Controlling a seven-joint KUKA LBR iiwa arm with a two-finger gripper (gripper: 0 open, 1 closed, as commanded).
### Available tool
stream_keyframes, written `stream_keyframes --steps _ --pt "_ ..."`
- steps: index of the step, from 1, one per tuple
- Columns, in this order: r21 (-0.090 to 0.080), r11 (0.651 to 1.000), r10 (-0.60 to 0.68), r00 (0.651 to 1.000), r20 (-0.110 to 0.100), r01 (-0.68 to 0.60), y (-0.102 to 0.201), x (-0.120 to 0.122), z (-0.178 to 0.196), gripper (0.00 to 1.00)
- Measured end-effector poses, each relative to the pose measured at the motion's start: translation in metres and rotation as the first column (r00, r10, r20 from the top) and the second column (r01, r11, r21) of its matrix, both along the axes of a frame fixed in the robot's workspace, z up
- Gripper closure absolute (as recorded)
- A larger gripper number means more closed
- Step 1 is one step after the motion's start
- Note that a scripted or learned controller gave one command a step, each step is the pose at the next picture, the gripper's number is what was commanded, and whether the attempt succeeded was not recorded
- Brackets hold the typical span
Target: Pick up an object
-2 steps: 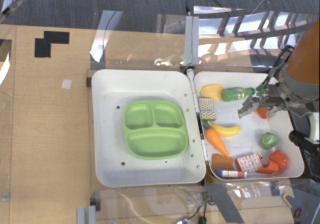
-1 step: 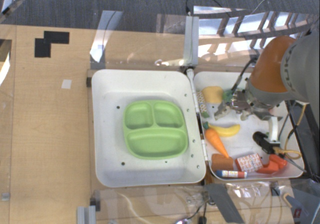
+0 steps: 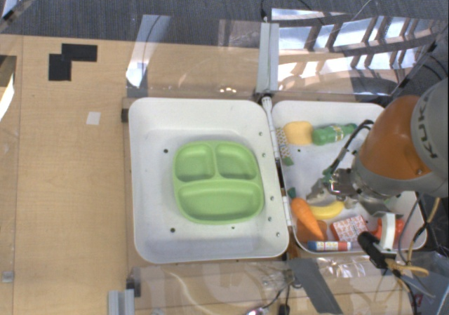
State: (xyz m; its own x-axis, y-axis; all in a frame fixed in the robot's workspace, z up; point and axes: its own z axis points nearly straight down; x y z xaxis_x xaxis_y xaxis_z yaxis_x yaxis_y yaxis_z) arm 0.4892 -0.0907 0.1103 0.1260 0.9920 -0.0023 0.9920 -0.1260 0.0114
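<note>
Orange band: my wrist hangs over the right bin [image 3: 284,114], toward its near right part, with the arm coming in from the right edge.
Pincer [image 3: 330,191]: it sits low among the clutter, just above the yellow banana [image 3: 328,210]; I cannot tell whether it is released or clenched, since my own wrist covers most of it.
Hold: I see nothing clearly gripped, so I would not count anything as picked.
Candidate things: the banana lies just under my pincer, beside the carrot [image 3: 304,217], which slants toward the bin's near left corner.
Near edge: a red and white packet [image 3: 348,227] and a marker pen [image 3: 332,245] lie along the bin's near wall.
Far edge: a yellow fruit [image 3: 298,132] rests toward the far left corner, touching or just beside a green bottle-like thing [image 3: 331,134].
Left bin [image 3: 144,187]: it carries a green divided plate [image 3: 217,182] at its middle; no piece of clutter lies on it.
Done: as I judge it, the reach into the bin and the descent toward the pile.
Left: closing on one thing, most likely the banana, then lifting it clear of the bin floor.
Risk: carrot and banana lie so close that I might pinch both or nudge one aside.
</note>
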Motion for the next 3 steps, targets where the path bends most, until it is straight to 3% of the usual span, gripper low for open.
stream_keyframes --steps 1,2,3 --pt "0.004 1.0 -0.013 1.0 -0.005 0.013 0.023 0.036 0.075 0.0" --pt "0.004 1.0 -0.012 1.0 -0.009 0.012 0.003 0.019 0.005 0.0" --pt "0.002 0.948 0.318 0.948 -0.005 -0.318 0.024 0.03 0.075 0.0"
